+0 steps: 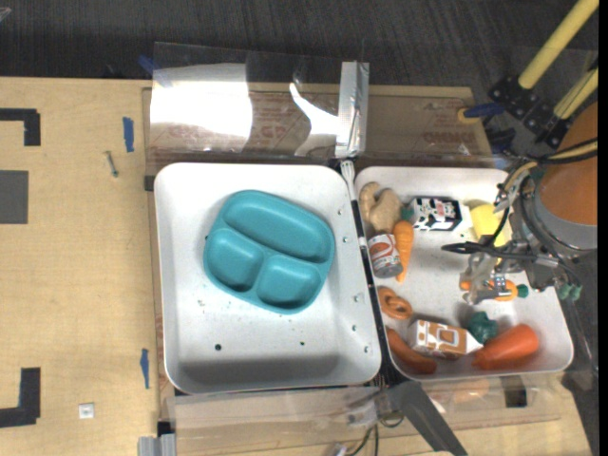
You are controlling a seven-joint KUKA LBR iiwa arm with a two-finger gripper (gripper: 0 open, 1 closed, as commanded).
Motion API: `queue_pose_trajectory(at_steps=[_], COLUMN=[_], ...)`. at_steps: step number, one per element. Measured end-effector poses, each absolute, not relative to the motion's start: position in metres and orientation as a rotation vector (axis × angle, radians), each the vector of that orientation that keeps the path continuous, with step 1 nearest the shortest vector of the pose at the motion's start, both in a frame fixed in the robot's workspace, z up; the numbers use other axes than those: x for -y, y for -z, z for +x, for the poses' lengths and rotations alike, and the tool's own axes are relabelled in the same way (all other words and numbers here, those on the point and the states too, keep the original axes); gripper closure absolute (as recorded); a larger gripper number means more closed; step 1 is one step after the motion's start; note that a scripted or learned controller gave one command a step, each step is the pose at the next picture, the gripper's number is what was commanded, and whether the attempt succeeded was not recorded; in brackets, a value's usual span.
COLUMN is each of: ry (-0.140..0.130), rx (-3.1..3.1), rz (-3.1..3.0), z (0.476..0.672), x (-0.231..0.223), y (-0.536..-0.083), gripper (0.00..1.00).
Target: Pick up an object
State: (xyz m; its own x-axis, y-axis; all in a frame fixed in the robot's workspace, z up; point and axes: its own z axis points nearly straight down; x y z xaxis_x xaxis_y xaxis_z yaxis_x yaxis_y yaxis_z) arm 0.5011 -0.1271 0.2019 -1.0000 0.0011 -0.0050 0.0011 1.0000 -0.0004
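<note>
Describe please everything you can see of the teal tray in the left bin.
The teal tray is a rounded, smooth, plastic-looking dish with three compartments: one long at the far side and two smaller at the near side, split by raised ridges. It lies flat, open side up, turned slightly askew, near the middle of the left white bin, resting on its floor. Nothing lies in it and nothing else touches it.

A teal tray (269, 249) is lying in the left bin (180, 283); both bins are sitting on the bench (66, 283).
</note>
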Motion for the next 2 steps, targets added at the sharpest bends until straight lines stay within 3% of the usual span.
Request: queue_pose_trajectory(at_steps=[1, 2], ry=[0.008, 0.001], rx=[-3.122, -3.126], rz=[-0.059, -0.160], z=[0.488, 0.568], x=[0.137, 0.121], y=[-0.110, -0.143], gripper=[0.00, 0.00])
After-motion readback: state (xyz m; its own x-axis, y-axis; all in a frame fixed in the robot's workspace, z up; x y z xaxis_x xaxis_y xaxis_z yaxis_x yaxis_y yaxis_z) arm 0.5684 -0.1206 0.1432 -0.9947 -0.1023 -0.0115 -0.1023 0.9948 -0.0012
